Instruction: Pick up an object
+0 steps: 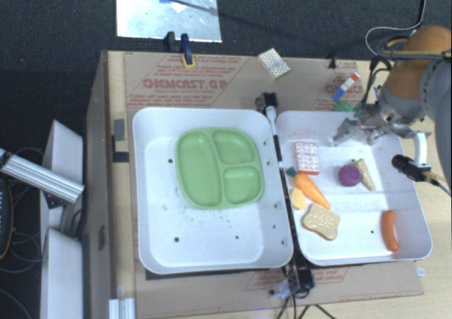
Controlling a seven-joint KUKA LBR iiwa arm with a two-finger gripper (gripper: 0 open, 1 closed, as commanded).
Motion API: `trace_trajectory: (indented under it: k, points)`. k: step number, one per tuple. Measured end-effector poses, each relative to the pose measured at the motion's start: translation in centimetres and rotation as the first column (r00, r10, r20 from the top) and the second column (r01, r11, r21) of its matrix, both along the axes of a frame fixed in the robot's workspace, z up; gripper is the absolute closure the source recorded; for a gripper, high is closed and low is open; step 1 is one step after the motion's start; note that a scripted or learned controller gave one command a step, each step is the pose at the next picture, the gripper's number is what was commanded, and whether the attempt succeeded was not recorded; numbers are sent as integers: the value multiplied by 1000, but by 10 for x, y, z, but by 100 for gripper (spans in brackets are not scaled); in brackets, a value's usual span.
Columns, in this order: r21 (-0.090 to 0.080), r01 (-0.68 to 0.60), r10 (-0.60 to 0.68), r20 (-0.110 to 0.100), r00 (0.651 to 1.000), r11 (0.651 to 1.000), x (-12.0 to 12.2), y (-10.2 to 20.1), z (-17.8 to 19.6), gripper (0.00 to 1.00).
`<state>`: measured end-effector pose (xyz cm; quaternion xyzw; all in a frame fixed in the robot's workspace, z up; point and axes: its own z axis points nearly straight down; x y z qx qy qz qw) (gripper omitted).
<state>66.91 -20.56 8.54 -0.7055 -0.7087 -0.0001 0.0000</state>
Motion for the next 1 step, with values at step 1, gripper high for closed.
trace_trajectory:
  k: [1]
  points:
    - [0, 0, 0, 0, 1000, 1000, 0, 0, 0, 0]
